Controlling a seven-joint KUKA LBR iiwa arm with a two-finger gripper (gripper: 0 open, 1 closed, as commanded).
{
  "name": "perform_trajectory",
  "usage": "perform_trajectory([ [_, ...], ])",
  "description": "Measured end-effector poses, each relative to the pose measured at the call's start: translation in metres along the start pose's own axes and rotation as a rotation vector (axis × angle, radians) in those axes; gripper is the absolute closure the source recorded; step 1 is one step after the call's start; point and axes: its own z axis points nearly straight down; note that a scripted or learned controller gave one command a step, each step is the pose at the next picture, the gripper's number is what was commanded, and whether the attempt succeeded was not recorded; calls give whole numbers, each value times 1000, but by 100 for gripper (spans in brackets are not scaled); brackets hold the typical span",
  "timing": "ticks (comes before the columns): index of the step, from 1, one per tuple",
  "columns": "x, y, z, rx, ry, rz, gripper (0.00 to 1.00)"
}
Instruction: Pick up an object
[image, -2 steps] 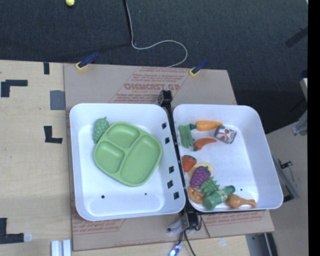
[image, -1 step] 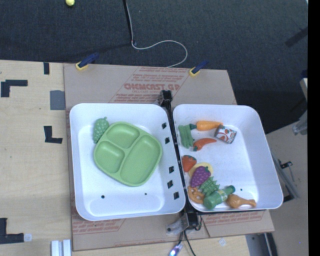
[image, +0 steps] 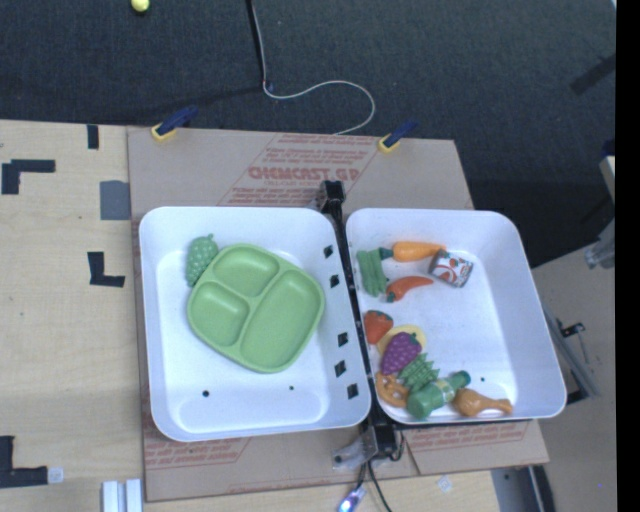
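Left bin (image: 165, 300): green divided plate (image: 256, 308), green grapes (image: 201, 256) at its far-left edge. Right bin (image: 520, 300): toy foods crowded along left wall, small can (image: 451, 268) far; right half open. Pincer state: cannot tell.

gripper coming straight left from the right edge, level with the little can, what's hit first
Probably the right white bin's rim, then the small red-and-white can; height is unclear.

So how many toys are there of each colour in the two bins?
Green: 5, plate, grapes, beans, two near
Orange or red: 5, carrot, pepper, tomato
Purple: 1
Yellow: 1
Can: 1
Total: 13
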Motion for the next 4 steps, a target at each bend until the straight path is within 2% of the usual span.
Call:
perform_trajectory([
  [2, 3, 0, 4, 1, 0, 1, 100],
  [3, -3, 0, 17, 3, 0, 2, 100],
  [4, -2, 0, 7, 0, -2, 0, 100],
])
